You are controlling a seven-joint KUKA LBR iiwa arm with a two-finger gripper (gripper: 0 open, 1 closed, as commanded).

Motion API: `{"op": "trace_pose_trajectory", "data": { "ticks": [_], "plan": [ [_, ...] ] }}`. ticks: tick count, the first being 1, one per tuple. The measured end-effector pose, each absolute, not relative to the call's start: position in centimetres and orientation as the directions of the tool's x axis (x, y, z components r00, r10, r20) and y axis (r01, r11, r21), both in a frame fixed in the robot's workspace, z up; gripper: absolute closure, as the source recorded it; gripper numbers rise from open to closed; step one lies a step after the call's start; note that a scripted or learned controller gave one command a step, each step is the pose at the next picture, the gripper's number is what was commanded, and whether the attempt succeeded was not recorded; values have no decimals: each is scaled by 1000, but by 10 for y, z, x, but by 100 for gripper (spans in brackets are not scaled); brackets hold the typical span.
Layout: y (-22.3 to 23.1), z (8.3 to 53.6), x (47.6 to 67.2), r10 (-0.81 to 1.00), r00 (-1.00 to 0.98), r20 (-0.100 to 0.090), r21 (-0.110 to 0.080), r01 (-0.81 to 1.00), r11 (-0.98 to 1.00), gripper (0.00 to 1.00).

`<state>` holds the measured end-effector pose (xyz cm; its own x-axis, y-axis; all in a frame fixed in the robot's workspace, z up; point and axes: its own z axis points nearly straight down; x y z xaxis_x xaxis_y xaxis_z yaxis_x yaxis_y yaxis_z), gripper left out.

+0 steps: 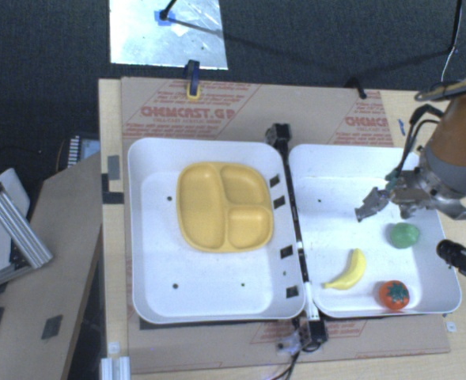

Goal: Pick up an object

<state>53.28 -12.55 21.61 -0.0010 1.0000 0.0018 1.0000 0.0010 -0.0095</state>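
Hovering over the right bin (327,182), the end effector (373,204) sits above the bare white floor, up and to the left of the green ball (404,235). How far it stands open I cannot tell from this slanted view, and nothing is seen caught in it.

Three candidates lie in that bin: the green ball nearest the tool, a banana (347,270) towards the front, and a red-orange tomato-like piece (394,294) at the front right corner. All three look like toy food, so probably light, hollow and fairly stiff, with smooth skins that could slip.

The ball is closest but round, so a pinch should fall squarely across its middle; off-centre contact would likely squirt it aside. The banana seems the kinder target: long and narrow, lying flat and well apart from the walls, best taken across its thick midsection, at right angles to its curve. The tomato piece lies near the bin's front wall, leaving less room for approach.

The yellow divided plate (223,207) in the left bin (149,236) looks wide and shallow, a poor fit for a pinch except at its rim.
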Motion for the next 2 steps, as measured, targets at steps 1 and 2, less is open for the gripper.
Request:
{"op": "trace_pose_trajectory", "data": {
  "ticks": [1,2],
  "plan": [
    [-125,221,535,1000,-3,0,1,1000,3,0],
    [-129,179,533,1000,-1,1,-3,1000,1,0]
  ]
}}
